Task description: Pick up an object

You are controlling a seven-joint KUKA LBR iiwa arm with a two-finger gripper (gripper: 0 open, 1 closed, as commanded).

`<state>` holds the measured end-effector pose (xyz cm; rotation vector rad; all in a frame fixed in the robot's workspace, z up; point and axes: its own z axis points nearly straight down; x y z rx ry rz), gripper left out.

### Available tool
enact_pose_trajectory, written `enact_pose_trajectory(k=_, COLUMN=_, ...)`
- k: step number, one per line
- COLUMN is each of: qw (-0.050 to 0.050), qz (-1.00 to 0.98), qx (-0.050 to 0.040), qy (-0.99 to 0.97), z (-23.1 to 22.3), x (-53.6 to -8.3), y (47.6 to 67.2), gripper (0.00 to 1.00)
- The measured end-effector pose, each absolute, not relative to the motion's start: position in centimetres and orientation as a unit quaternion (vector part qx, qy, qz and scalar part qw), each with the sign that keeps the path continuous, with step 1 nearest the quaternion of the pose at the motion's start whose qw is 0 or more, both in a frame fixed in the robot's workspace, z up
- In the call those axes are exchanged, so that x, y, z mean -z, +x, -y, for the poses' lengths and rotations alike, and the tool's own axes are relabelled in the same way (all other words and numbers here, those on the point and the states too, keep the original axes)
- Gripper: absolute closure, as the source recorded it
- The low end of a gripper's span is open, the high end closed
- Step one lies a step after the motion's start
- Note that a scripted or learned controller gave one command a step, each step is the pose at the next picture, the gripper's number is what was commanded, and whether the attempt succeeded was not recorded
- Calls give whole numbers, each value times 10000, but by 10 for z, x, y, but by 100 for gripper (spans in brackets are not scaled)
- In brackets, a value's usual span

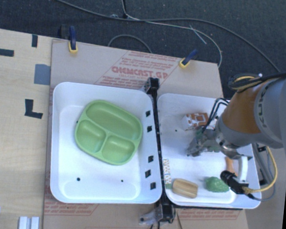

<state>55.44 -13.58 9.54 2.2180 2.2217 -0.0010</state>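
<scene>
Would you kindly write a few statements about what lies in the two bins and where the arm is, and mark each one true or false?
1. The green divided plate lies in the left bin. True.
2. The tan block sits in the left bin beside the plate. False: it lies in the right bin, near its front edge.
3. The gripper is over the right bin. True.
4. The green lump rests on the plate. False: it lies in the right bin, to the right of the tan block.
5. An orange and white object lies toward the back of the right bin. True.
</scene>
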Motion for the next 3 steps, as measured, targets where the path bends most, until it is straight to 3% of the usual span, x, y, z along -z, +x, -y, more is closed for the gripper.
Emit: enact_pose_trajectory(k=3, qw=20, qz=-7078, qx=-12, qy=7064, z=147, x=-255, y=568, gripper=100)
